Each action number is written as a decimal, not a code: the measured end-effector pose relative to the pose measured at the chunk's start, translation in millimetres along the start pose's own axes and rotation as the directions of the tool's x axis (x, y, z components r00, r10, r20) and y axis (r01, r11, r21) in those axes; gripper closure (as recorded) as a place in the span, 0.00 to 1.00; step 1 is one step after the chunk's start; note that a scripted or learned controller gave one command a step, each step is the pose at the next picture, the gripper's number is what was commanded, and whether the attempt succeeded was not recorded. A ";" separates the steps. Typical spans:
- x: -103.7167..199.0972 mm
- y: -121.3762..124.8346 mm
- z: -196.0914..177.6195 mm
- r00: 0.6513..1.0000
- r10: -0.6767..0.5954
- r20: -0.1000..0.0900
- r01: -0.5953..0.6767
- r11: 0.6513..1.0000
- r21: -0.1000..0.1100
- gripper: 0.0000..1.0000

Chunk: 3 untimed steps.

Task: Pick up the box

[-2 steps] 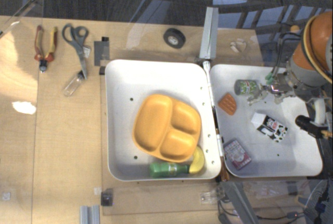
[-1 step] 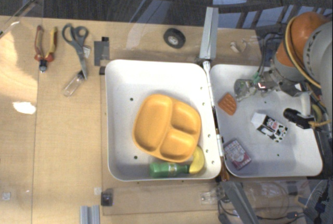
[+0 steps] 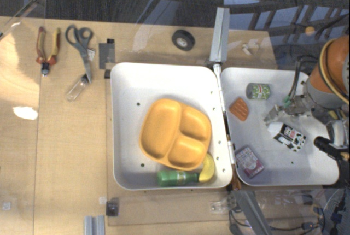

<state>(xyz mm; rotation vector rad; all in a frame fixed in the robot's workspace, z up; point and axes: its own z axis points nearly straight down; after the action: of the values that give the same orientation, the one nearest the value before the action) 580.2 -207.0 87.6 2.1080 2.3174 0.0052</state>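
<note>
Arm at right edge, box not yet picked.
L bin: yellow tray, green bottle. R bin: orange piece, can, then the box – small, pinkish, flat near the front-L corner. We judge it light, stiff card; take it across the short sides. Gripper probably w/ fingers apart, holding nothing.
</note>
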 end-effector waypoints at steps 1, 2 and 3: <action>46.1 -11.6 -1.4 0.972 0.237 -0.002 -0.237 0.972 -0.003 0.00; 44.7 -8.4 -14.2 0.972 0.234 0.001 -0.234 0.972 -0.013 1.00; 44.6 -8.6 -14.1 0.972 0.234 0.001 -0.234 0.972 -0.013 0.00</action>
<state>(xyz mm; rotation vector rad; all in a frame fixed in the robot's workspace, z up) 567.3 -163.4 101.5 2.3584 2.0464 0.0182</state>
